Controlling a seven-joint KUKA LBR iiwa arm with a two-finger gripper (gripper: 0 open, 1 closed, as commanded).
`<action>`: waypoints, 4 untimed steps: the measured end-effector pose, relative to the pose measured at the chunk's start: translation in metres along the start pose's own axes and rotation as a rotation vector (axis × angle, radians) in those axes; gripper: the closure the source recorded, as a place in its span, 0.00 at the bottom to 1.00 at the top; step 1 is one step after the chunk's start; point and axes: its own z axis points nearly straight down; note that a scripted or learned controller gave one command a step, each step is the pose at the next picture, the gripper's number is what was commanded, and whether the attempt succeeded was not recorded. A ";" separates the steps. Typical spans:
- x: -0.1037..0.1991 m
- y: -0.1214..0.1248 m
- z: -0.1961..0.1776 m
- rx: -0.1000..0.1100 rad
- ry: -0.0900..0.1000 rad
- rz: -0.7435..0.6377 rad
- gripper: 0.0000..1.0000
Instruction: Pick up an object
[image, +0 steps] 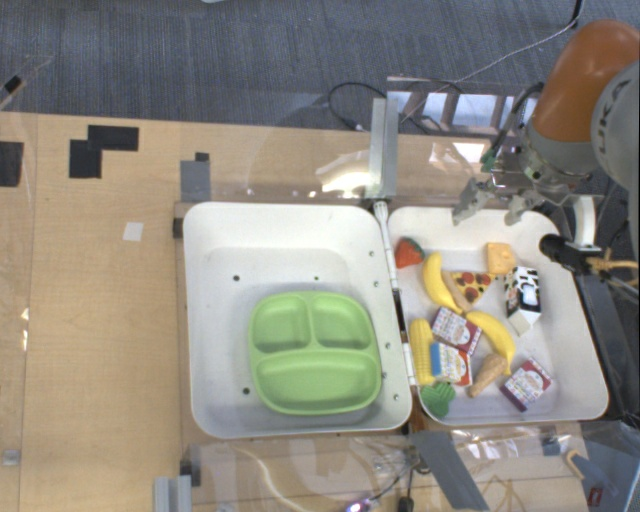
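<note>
The arm reaches in from the right, and its gripper (493, 205) hangs over the far edge of the right bin (590, 400). The two fingers are spread apart, with nothing between them. No object in the bin is touching the gripper.

The right bin carries a cluster of toy food items:
- A red strawberry (408, 252) lies near the far left corner.
- A yellow banana (436, 282) lies just beside the strawberry, toward the bin centre.
- A pizza slice (470, 286) lies touching the banana's right side.
- An orange block (501, 257) lies near the far edge, nearest of all items to the gripper.
- A black-and-white carton (523, 295) lies just beside the orange block.
- A second banana (496, 336) lies near the bin centre.
- A corn cob (421, 350) lies along the left edge.
- Two small printed packets (454, 345) lie between the corn cob and the second banana.
- A purple packet (526, 384) lies near the right corner at the near edge.

The left bin (220, 260) carries a green divided plate (315, 352), set toward its near edge.
</note>
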 end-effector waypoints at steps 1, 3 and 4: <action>0.019 -0.032 0.107 -0.006 -0.009 -0.047 0.00; 0.010 -0.064 0.111 -0.016 -0.003 -0.188 0.00; 0.008 -0.060 0.096 -0.030 -0.010 -0.187 1.00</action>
